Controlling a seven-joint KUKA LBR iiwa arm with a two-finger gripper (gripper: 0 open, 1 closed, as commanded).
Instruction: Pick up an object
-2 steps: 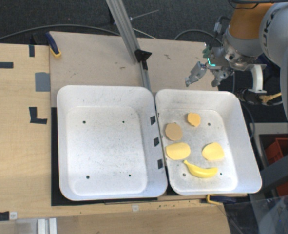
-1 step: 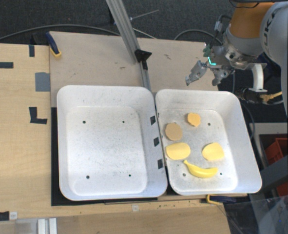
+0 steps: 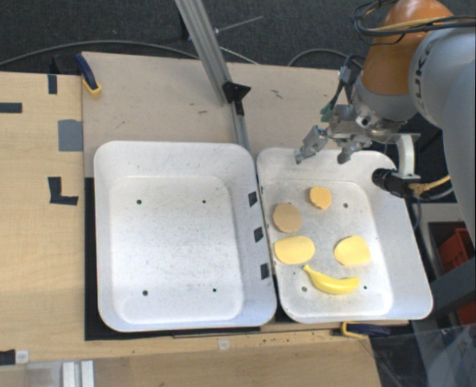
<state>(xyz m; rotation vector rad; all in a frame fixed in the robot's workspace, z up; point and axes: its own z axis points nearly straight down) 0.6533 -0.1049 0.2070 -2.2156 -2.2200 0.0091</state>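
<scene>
Several food-shaped pieces lie in the right bin (image 3: pixel 403 289): a small orange piece (image 3: pixel 320 197), a tan round cookie (image 3: pixel 287 217), a yellow oval (image 3: pixel 294 250), a second yellow lump (image 3: pixel 352 251) and a yellow banana (image 3: pixel 332 282) at the front. My gripper (image 3: pixel 325 149) hangs over the bin's back rim, above and behind the orange piece. Its two fingers stand open with nothing between them.
The left bin (image 3: pixel 173 236) sits against the right one. A slanted aluminium post (image 3: pixel 208 45) rises behind the bins, with a black bracket at its base. The grey arm with its orange band (image 3: pixel 403 35) fills the upper right. Cables trail along the bench's back.
</scene>
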